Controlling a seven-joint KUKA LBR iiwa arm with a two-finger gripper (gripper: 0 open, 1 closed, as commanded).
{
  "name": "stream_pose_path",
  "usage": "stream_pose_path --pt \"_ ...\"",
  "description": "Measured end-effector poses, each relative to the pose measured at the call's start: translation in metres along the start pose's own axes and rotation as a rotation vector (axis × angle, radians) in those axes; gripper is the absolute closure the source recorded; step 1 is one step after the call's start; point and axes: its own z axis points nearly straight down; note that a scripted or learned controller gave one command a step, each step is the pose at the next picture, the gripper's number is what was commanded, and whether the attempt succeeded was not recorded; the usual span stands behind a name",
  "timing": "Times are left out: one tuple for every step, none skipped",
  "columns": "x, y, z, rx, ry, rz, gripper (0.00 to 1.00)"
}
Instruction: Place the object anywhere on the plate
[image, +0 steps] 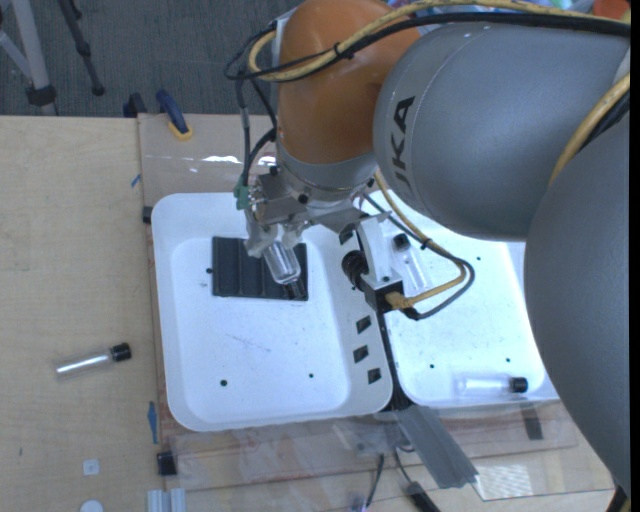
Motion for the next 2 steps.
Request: stream_pose_path --pt "-0.036 0.066 -0.034 -0.005 -0.001 0.193 1.0" --pt "-0.018 0.05 0.037 0.003 -0.001 0.65 1.0"
